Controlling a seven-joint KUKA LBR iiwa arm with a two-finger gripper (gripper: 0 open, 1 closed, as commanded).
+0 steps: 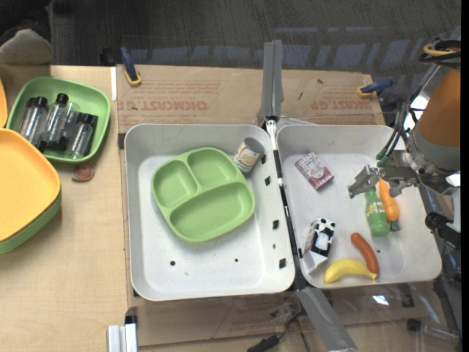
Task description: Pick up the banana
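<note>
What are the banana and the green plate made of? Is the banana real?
The banana looks like smooth, evenly yellow plastic, so it is probably a toy, though I can't be sure. The green plate looks like matte molded plastic, with three pressed-in sections and rounded edges.

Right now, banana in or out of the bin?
In. The banana lies flat on the right bin's floor, near corner, beside a red sausage.
</note>
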